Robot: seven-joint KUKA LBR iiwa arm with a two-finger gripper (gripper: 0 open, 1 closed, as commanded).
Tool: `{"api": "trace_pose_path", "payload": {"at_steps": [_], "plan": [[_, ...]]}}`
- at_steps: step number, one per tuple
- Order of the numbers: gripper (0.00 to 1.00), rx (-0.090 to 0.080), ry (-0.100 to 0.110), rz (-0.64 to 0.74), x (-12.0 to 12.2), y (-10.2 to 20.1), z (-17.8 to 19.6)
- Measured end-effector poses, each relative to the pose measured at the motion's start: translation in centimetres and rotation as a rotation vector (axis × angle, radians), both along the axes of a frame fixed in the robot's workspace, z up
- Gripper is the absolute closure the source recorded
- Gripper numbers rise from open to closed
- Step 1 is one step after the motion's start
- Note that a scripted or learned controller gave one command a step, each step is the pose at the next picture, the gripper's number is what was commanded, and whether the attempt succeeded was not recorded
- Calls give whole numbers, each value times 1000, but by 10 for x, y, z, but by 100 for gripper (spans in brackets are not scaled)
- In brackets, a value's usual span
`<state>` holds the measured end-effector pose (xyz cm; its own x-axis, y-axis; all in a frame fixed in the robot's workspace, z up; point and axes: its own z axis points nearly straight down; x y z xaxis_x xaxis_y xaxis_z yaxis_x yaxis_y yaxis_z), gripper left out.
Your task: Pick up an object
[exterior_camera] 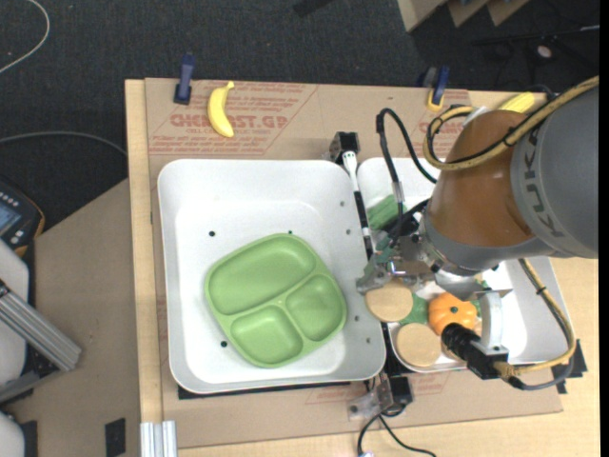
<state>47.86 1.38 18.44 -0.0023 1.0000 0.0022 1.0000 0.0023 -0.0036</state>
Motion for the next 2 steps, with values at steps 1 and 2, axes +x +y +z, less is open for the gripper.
{"api": "trace_pose_path", "payload": {"at_steps": [1,2], "plan": [[100,0,-18,4,64,38,89],[100,-2,8,-3,41,43,-5]]}}
